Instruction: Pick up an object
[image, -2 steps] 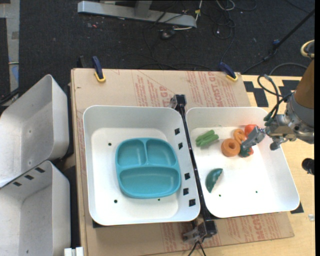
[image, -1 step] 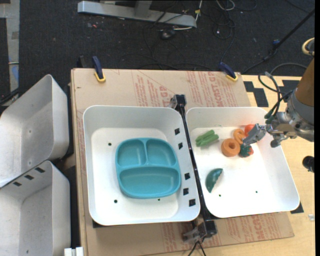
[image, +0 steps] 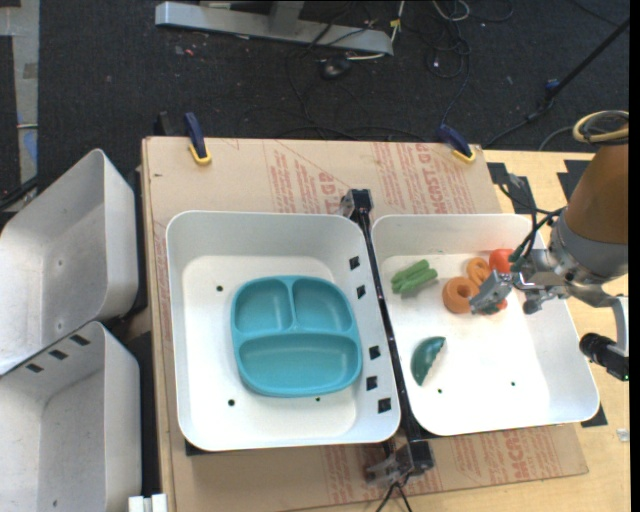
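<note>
The grey arm with the orange band (image: 606, 200) comes in from the right and hangs over the right-hand shallow white bin (image: 560, 390). Its claw (image: 492, 293) is low over the upper right part of that bin, pointing left, and honestly I can't tell from this angle if it's apart or together, the tip is just a grey blur.

Stuff in the right bin: an orange ring-shaped plastic toy (image: 459, 294) sits just left of the claw tip, looks like it's touching or nearly touching it. A second, smaller orange ring piece (image: 479, 269) is just above that one. There's a small red toy (image: 500, 260) right behind the claw, partly covered by the wrist hardware. Further left is a green bean-pod-shaped toy (image: 413, 276), lying at a slant, clear of the claw. Down toward the middle of the bin is a dark teal leaf-shaped piece (image: 427, 357), well apart from the claw and below it.

Nothing is visibly between the claw tips, so no grab that I can confirm.

The left-hand white bin (image: 200, 330) holds a teal plastic divided plate with three compartments (image: 297, 335), sitting roughly centred. Both bins rest on a brown cardboard-covered worktop (image: 300, 170), clipped at the back edge with a yellow clamp (image: 198, 147) on the left and another yellow clamp (image: 459, 150) on the right. Two spare white bins (image: 60, 250) are stacked off to the far left.
</note>
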